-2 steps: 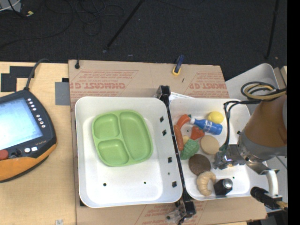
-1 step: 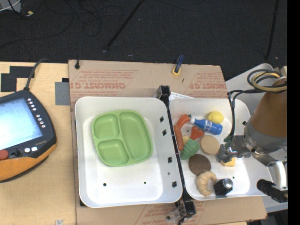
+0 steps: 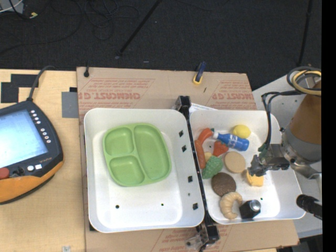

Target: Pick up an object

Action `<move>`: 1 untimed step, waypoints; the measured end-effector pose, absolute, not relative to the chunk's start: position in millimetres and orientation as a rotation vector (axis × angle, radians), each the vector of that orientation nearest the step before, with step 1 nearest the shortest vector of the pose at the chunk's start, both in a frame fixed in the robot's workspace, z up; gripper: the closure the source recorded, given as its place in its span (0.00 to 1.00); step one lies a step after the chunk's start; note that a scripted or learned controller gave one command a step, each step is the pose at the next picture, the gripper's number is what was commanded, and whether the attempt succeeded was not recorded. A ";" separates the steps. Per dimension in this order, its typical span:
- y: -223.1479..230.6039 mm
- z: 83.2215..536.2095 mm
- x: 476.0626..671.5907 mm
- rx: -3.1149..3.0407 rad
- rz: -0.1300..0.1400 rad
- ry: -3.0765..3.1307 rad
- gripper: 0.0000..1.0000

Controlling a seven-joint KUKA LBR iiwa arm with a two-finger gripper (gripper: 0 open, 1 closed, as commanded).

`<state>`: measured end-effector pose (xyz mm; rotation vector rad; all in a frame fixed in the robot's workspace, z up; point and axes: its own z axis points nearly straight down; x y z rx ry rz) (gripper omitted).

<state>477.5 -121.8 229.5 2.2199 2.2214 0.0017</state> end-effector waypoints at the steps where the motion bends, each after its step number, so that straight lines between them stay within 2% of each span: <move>1: -68.9 229.2 512.0 2.217 0.001 2.229 1.00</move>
